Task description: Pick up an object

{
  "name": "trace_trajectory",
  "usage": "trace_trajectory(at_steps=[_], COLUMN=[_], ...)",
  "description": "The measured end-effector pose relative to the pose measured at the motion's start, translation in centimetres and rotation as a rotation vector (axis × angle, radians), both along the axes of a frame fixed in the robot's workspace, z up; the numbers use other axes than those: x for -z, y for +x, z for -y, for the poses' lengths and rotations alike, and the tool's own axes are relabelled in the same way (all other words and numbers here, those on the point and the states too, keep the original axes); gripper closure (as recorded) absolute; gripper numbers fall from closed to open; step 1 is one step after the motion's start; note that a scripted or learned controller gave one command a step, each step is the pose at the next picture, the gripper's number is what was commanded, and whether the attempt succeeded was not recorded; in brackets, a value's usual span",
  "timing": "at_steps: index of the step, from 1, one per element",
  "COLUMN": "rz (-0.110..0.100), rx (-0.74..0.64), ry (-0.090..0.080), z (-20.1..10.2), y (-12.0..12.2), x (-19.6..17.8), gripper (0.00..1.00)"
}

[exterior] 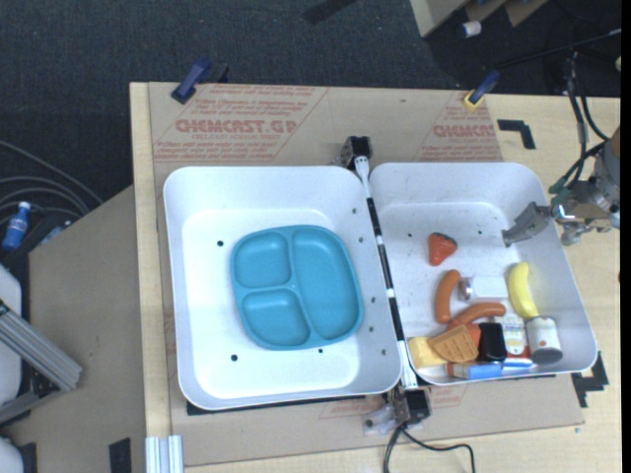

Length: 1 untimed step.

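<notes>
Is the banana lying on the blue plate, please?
No, the banana lies in the right bin, while the blue plate sits in the left bin.

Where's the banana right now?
In the camera view, the banana lies in the right bin near its right wall, right of the sausages.

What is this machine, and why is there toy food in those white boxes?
It is a robot arm, photographed by one camera looking down from above. The arm reaches in from the right; its two-finger gripper hangs over the right shallow white bin, holding nothing. In that bin lie a yellow toy banana, an orange-red toy strawberry, two orange toy sausages and a heap of small toys. The left shallow white bin holds a blue plastic plate with three sections. The robot should pick something up.
</notes>
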<state>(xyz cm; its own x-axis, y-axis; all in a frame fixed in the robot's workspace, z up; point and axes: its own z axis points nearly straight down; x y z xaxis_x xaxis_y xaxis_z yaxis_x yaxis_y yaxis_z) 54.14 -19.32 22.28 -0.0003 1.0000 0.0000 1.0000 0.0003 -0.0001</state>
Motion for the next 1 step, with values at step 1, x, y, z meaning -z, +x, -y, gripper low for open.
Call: trace_trajectory(at_steps=[1], rz=[-0.004], rx=[0.0], ry=[0.002], z=[-2.55], y=[4.86], x=[13.04], gripper=[0.0])
